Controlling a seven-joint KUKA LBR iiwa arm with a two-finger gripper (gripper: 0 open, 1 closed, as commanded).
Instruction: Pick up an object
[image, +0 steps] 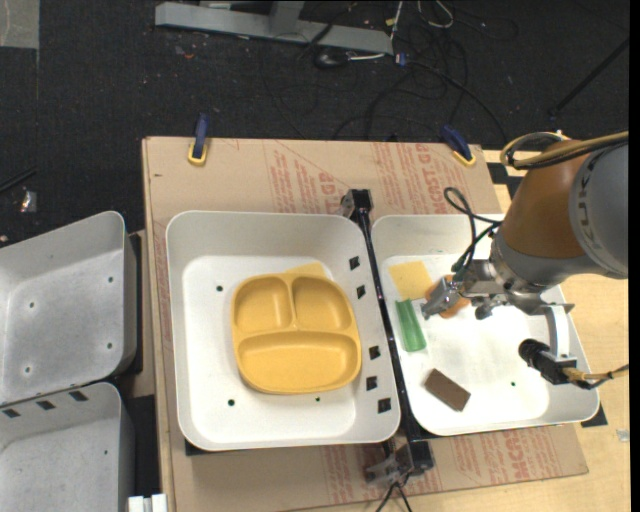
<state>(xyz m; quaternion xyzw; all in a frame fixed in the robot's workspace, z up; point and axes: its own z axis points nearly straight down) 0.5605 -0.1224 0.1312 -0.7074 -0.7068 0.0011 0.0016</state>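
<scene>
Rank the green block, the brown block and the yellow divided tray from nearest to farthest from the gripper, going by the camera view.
From the gripper:
1. green block, just left of it in the right bin.
2. brown block, lower in the same bin, toward the view's bottom.
3. yellow divided tray, across in the left bin.

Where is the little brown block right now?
The brown block lies in the right bin, near its front edge, below the green stick and left of the arm's tool.

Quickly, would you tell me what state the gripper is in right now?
Gripper: low in the right bin, beside the yellow piece and green block; open or shut cannot be told, and no held object is visible.
</scene>
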